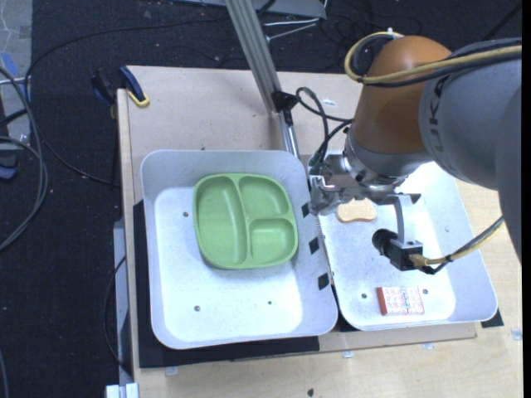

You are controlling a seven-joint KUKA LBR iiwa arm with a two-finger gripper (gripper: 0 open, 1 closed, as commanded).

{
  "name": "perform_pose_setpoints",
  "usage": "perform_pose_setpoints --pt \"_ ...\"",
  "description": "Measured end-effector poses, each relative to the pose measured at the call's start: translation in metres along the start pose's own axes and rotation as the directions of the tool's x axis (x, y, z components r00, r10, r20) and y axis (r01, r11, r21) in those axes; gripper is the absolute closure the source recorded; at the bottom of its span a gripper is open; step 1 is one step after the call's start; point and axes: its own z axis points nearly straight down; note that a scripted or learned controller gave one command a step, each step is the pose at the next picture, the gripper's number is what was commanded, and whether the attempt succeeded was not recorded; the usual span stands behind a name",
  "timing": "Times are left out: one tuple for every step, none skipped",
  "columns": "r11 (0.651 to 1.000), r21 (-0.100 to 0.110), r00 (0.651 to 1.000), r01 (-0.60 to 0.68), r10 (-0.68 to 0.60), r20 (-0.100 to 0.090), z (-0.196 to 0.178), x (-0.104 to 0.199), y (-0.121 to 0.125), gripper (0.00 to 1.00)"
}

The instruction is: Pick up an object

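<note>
A small tan, bread-shaped piece [358,214] lies in the right bin [465,222] near its upper left. A red and white box [401,300] rests flat near that bin's front edge. My gripper [348,191] hangs under the orange band of the arm, just above and partly over the tan piece. The wrist body hides what lies directly beneath it. I see nothing held.
A green divided plate [246,220] sits in the left bin [174,305]. A black part on a cable [397,251] hangs from the arm over the middle of the right bin. A slanted metal bar [257,48] rises behind the bins.
</note>
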Motion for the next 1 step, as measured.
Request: perform_pose_setpoints --pt "1.0 0.001 1.0 0.0 0.0 0.0 -0.0043 0.0442 -0.0125 1.0"
